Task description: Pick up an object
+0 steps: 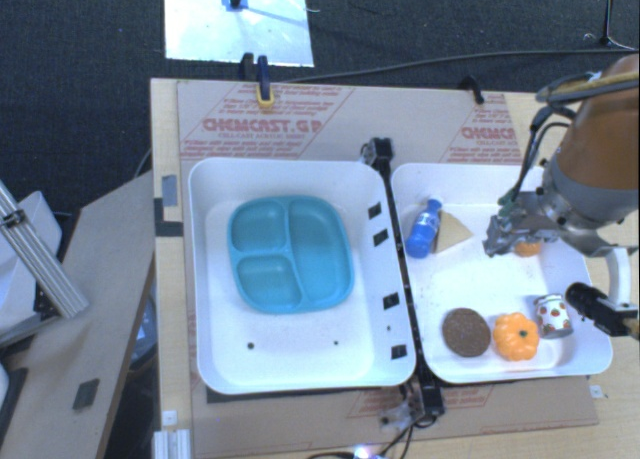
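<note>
Where the tabletop (300, 107) carries its two white bins side by side, the left bin (220, 347) holds a blue divided plate (290, 252) lying flat near its middle, with three compartments facing up. Black clips sit along the seam between the two bins. Just across that seam, in the right bin (470, 182), a small blue bottle (424, 228) lies tilted near the back left, its cap end toward the rear, touching or just beside a tan wedge-shaped piece (456, 231). Toward the front of that bin rests a round brown disc (466, 332), and just to its right, close to touching, an orange pumpkin-shaped toy (516, 336). Beside the pumpkin sits a small white spotted object (553, 315). Above these, the grey arm reaches in from the right with the claw (512, 238) low over the bin's middle right; something orange shows right under it, but whether its fingers are apart or together I cannot tell.
</note>
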You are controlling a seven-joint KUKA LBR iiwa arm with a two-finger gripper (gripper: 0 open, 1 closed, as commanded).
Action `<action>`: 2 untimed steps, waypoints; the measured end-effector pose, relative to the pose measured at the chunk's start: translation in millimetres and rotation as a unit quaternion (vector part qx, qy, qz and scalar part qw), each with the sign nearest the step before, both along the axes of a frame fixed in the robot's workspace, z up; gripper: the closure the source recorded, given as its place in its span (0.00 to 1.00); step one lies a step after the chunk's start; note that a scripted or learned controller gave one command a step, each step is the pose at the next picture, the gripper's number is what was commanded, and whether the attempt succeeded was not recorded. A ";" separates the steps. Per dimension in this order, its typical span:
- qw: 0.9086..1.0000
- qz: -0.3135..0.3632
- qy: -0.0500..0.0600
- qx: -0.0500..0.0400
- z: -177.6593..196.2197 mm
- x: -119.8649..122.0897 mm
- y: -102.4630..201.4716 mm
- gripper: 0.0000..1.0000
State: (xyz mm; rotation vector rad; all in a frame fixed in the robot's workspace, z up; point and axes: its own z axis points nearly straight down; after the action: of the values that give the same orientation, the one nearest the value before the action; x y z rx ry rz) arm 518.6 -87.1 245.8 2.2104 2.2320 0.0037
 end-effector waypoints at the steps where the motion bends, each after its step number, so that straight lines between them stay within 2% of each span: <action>1: 1.000 0.000 0.000 0.000 -14.4 5.9 50.3 1.00; 2: 1.000 0.001 0.000 0.000 -6.5 14.3 107.0 1.00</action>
State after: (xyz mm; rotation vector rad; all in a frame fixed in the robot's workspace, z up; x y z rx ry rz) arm 533.0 20.0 239.2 2.2093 2.2334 0.0045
